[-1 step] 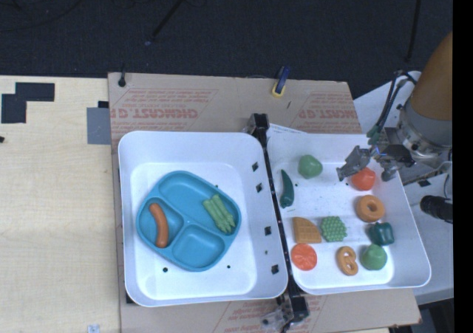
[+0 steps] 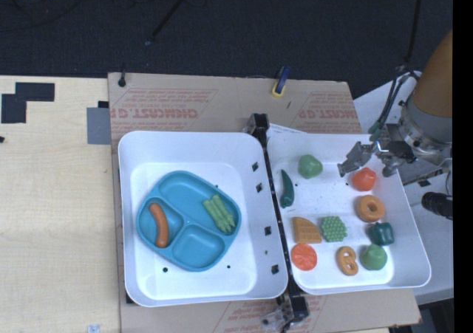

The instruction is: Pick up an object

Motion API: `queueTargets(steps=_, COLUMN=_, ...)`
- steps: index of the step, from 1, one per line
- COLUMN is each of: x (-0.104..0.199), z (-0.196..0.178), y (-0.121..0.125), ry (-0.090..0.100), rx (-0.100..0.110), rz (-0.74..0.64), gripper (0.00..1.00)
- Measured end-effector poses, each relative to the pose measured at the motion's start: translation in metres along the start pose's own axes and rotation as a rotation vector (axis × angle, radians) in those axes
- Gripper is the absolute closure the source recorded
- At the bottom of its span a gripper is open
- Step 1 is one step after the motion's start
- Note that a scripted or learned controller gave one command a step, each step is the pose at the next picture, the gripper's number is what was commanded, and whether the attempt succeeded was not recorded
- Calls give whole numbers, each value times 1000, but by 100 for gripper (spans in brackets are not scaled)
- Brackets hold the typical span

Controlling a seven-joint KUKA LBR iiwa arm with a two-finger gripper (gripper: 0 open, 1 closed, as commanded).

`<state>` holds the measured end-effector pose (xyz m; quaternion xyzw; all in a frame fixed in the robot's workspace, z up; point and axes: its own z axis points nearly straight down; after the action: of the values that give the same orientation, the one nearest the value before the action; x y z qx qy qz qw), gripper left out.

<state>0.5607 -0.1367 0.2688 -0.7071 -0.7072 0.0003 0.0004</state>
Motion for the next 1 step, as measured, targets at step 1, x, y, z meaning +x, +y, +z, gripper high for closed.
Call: queueTargets(steps=1, x=6, z=63, y=2, ry=2, rx=6, rz=-1, gripper=0)
